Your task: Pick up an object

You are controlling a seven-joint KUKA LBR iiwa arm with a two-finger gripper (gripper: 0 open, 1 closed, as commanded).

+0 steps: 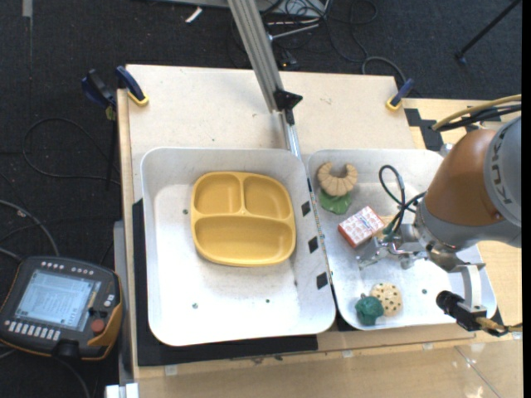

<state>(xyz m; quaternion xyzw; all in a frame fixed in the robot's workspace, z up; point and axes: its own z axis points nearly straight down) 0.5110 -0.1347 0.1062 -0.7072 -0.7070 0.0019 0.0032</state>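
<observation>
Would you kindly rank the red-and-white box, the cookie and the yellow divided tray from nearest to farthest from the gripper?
1. Small red-and-white box, just left of the gripper in the right bin.
2. Round speckled cookie, below the gripper, same bin.
3. Yellow divided plastic tray, over in the left bin.

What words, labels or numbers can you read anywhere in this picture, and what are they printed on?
"KU": large letters on the grey arm casing, cut off at the picture's edge.
Small red and white box in the right bin: printing too small to read.
Handheld control pendant on the floor: its screen and buttons are too blurred to read.
Yellow divided tray: no text visible.
</observation>
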